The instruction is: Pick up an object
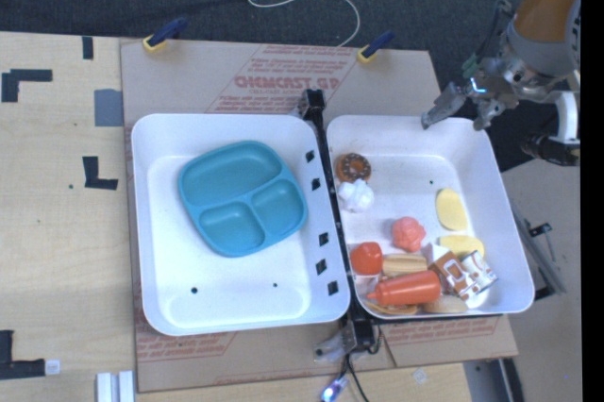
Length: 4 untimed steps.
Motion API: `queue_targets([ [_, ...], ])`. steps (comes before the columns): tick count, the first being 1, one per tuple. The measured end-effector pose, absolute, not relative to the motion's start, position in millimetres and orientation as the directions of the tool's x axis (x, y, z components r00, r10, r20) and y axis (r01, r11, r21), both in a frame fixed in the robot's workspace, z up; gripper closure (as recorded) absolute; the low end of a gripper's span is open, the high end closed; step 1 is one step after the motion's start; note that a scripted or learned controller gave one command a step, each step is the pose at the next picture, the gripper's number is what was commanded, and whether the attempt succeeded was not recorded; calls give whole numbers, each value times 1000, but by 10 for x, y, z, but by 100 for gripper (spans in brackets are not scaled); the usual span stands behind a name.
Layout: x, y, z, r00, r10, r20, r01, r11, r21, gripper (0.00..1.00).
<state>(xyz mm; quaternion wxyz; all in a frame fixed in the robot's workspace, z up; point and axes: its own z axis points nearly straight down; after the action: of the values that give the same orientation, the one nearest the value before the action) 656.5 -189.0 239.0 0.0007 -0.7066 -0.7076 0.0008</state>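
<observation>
Two shallow white bins sit side by side on the bench: the left white bin (160, 202) carries a light-blue plastic divided plate (243, 196), and the right white bin (491, 178) holds a crowd of toy foods. The two-finger gripper (461, 108) hangs at about one o'clock of the right bin, over its far rim, its dark fingers (436, 115) spread apart with nothing between them.

No single target is named, so any piece will serve. The likeliest is the small yellow oval toy (452, 209), alone at three o'clock in the right bin, with bare floor around it. Its long axis runs roughly from twelve to six o'clock, tilted slightly toward five. The pink rounded lump (408, 233) lies near the bin's centre, a brown ring-shaped doughnut toy (355, 167) and a white crumpled piece (356, 194) sit at ten o'clock, and the rest pile up at six o'clock: a red tomato-like ball (366, 257), an orange-red sausage shape (409, 288) lying nine to three, and a red-and-white patterned box (464, 275).

Risks, as I judge them: a descent into the six o'clock heap would likely pinch two items or shove them apart. Closing along the yellow oval's long axis instead of across it could squirt it out. The oval looks smooth, though at this resolution its surface is hard to read. Dropping too near the rim may strike the wall.
</observation>
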Motion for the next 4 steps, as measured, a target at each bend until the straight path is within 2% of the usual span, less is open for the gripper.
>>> queue_targets([
  [1, 6569, -1886, 2486, -3, 1000, 0, 1000, 3, -3, 100],
  [2, 5393, -2277, 2633, 8, 1000, -1, 1000, -8, -5, 100],
  [3, 4880, -2125, 2653, 2, 1000, 1, 1000, -2, -5, 100],
  [4, 5710, -1993, 1819, -4, 1000, 2, 1000, 4, -5, 100],
])
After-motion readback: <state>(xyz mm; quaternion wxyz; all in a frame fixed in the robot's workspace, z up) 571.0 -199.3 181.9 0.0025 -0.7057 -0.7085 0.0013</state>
